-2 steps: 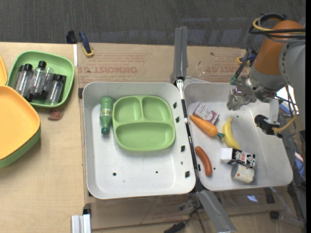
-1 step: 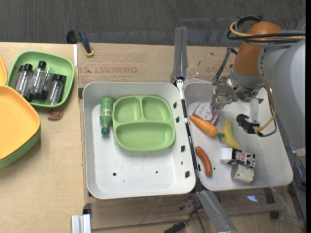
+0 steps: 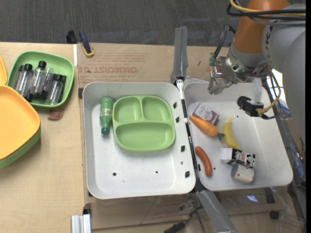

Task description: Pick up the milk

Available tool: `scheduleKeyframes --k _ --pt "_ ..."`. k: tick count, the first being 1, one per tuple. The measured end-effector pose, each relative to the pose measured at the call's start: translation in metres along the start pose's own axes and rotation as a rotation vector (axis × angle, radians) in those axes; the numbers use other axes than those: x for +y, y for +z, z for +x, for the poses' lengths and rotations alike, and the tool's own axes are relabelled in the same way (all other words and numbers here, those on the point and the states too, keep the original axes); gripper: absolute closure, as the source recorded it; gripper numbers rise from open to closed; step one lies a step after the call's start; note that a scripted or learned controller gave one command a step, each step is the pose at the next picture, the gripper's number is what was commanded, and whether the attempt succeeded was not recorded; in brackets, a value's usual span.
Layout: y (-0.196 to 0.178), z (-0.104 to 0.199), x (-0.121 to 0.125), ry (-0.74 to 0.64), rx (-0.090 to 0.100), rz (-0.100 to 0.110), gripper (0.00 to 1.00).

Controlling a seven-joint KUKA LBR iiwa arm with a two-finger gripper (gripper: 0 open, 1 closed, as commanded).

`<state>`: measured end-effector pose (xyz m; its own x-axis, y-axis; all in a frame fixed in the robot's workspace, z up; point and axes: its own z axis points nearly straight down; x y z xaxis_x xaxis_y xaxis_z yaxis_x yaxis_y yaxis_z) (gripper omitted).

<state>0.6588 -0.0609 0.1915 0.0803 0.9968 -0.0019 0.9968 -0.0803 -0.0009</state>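
White-and-black milk carton (image 3: 239, 157) lies near the right bin's (image 3: 265, 130) front edge; the empty gripper (image 3: 216, 85), jaws unreadable, risks snagging the banana (image 3: 230, 135).

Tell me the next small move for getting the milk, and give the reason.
Probably swing the gripper toward the near right corner of the right bin and stop above the milk carton. The gripper sits at the bin's far edge, while the carton lies on its side near the front, beside the banana.

a robotics lab: industrial arm (image 3: 272, 28) over white bins (image 3: 92, 144) of toy food.
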Motion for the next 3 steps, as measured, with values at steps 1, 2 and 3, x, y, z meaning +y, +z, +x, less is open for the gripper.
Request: scheduleKeyframes --k 1,2,3 --pt "0.001 0.002 -0.016 0.273 0.0 0.004 1.0" --pt "0.0 -0.003 0.0 0.038 0.0 0.0 1.0" --pt "0.001 -0.007 0.0 0.409 0.0 0.001 1.0"
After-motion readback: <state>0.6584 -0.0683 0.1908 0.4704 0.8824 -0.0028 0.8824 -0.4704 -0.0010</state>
